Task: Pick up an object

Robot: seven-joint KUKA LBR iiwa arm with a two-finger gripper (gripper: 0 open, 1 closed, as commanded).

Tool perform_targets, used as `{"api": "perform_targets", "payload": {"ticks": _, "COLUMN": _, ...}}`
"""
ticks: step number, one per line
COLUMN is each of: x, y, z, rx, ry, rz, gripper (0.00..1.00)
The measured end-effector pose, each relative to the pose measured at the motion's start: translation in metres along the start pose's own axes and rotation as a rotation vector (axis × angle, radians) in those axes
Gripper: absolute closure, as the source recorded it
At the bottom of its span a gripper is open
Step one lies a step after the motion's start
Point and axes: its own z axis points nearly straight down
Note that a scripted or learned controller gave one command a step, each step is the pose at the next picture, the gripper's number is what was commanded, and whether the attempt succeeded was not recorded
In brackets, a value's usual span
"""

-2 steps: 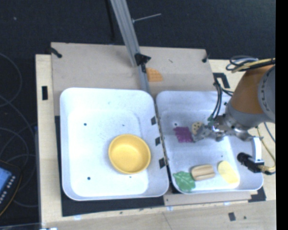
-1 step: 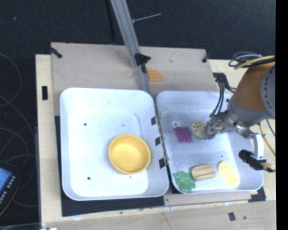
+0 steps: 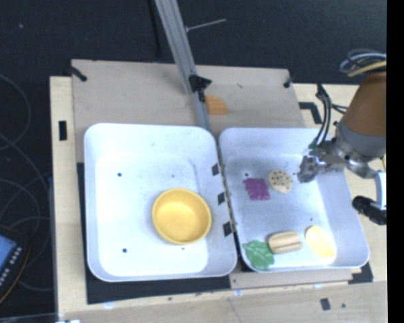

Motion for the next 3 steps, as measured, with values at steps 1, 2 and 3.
{"api": "perform_targets", "payload": {"ticks": 1, "x": 0.007, "y": -0.004, "z": -0.052, "rx": 0.001, "ry": 0.0, "rz": -0.005, "gripper": 1.0}}
{"api": "perform_targets", "payload": {"ticks": 2, "x": 0.006, "y": -0.001, "z": -0.106, "rx": 0.001, "ry": 0.0, "rz": -0.006, "gripper": 1.0}}
{"api": "perform_targets", "payload": {"ticks": 3, "x": 0.059, "y": 0.014, "z": -0.093, "rx": 0.008, "ry": 0.001, "rz": -0.007, "gripper": 1.0}}
